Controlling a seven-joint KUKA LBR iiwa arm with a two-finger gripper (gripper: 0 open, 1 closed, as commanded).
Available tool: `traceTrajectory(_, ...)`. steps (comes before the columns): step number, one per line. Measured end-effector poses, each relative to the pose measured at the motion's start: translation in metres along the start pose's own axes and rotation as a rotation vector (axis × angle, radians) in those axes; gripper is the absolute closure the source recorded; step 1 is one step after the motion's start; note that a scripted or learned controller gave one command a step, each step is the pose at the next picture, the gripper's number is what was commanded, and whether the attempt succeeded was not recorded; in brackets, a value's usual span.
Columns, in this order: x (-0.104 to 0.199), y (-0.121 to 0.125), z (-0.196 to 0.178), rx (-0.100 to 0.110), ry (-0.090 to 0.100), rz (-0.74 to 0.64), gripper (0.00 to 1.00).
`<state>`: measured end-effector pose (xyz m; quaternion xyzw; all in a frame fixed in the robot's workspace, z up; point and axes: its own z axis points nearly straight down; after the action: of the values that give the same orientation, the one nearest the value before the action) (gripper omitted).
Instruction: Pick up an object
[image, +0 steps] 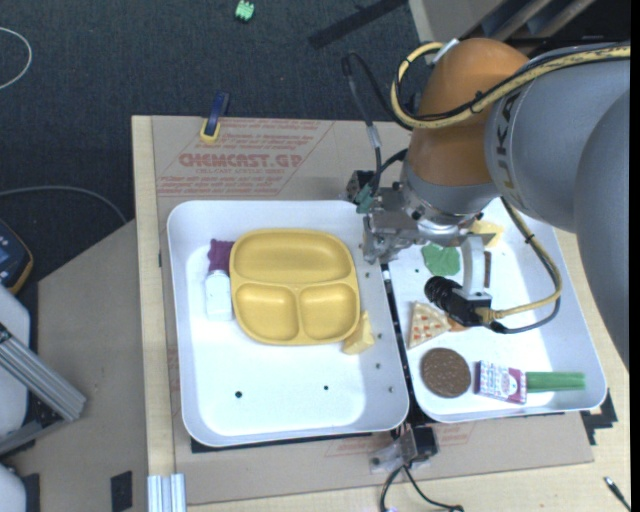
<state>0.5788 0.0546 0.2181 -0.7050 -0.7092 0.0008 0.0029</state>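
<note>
Right now, starting in the left bin (290, 390), I see a purple item (220, 254) and a white bottle (217, 296) near its left wall, both just beside the left edge of a yellow divided plate (295, 285) that sits in the bin's upper middle. A small yellow scrap (358, 341) pokes out at the plate's lower right corner. The gripper (380, 238) hangs over the far end of the rims where the two bins meet (its tip is tucked under the wrist on my feed, so I cannot tell whether it is spread or pressed together). In the right bin (540, 340), a green piece (441, 259) lies just right of the gripper, with a triangular cracker (430, 322) below it. Then come a brown round disc (446, 371), a pink-and-white packet (500, 382) and a green stick (556, 380) along the near side.
</note>
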Motion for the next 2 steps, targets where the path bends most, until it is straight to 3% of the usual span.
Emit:
traceTrajectory(1, 0.0355, -0.0006, 0.0010, -0.005, -0.002, 0.002, 1.00)
traceTrajectory(2, 0.0378, -0.0104, 0.0019, -0.001, -0.002, 0.005, 1.00)
